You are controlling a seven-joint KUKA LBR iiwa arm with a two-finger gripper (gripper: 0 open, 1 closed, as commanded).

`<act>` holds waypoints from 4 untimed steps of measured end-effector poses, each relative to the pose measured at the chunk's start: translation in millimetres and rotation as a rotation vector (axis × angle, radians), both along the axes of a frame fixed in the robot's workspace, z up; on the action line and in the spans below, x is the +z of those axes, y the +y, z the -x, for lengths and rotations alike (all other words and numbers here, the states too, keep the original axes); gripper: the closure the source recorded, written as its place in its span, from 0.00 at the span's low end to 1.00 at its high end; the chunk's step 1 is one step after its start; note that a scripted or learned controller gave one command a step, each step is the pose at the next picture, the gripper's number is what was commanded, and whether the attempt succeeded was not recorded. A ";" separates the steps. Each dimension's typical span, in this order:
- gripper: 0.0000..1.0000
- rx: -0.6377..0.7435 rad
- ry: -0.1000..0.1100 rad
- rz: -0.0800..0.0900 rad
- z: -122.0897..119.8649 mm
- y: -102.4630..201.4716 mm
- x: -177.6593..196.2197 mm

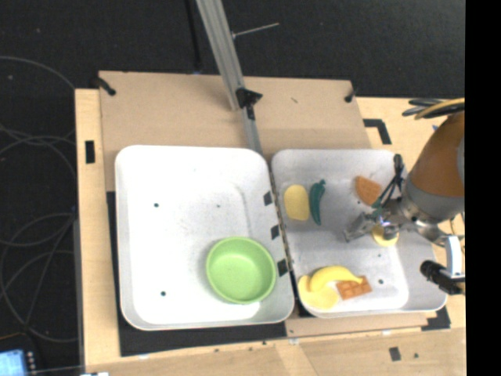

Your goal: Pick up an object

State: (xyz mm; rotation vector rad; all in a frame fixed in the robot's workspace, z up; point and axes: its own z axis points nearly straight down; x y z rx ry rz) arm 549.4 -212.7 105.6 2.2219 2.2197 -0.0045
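Camera view puts our gripper [366, 227] low in the right bin [337, 171], beside a small yellow piece [385, 237]; nothing looks lifted yet, and whether the jaws are closed we cannot tell.

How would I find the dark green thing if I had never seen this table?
Look at the right white bin, the one the grey and orange arm reaches into. Near its left wall lies a pale yellow oval piece, and the teal-green thing lies right beside it, on its right. It is thin, dark and upright in the picture, while its neighbours are yellow or orange.
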 end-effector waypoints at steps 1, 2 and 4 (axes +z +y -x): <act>1.00 -0.005 -0.008 -0.001 -1.9 -0.7 13.3; 1.00 -0.003 -0.004 -0.004 2.6 2.0 55.9; 1.00 0.005 -0.008 -0.001 0.3 -1.4 135.5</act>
